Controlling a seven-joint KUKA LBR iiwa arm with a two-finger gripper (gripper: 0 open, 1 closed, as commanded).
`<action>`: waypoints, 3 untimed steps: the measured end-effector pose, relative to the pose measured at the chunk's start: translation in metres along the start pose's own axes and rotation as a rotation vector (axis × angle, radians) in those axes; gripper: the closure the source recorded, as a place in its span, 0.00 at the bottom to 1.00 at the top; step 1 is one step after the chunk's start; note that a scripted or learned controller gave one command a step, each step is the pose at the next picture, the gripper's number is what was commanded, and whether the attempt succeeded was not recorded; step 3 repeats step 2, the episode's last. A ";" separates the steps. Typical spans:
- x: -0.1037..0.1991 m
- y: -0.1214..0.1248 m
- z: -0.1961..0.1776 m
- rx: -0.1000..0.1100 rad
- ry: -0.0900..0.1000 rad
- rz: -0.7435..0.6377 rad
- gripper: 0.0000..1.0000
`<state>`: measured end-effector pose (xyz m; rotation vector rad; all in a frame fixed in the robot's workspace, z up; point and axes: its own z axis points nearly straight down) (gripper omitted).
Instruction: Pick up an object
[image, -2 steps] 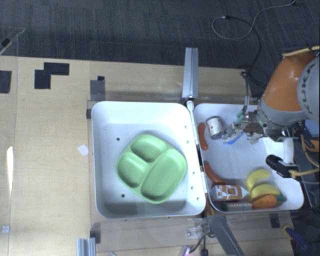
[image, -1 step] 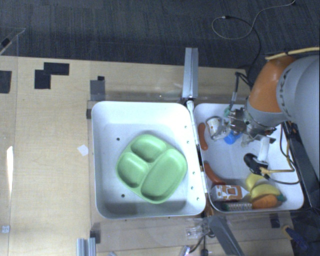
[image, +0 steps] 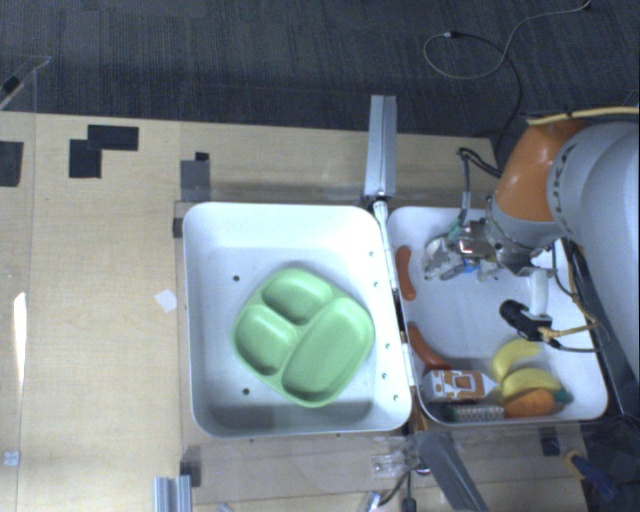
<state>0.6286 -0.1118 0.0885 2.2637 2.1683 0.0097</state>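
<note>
The gripper (image: 450, 256) hangs over the right bin (image: 455, 310), probably hunting; I cannot tell its grip. The hot dog (image: 404, 273) lies just beside it.

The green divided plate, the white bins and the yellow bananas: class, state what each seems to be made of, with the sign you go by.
Green divided plate: likely moulded plastic, matte; even colour, soft rounded compartment edges.
White bins: probably plastic or coated metal, smooth; faint sheen, rounded corners.
Yellow bananas: possibly plastic toy fruit; uniform colour, slight gloss, though too small to be sure.
</note>
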 end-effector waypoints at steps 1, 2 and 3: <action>0.002 0.003 -0.013 -0.007 0.000 -0.004 1.00; 0.051 0.011 -0.121 0.002 0.000 -0.008 1.00; 0.051 0.011 -0.121 0.002 0.000 -0.008 1.00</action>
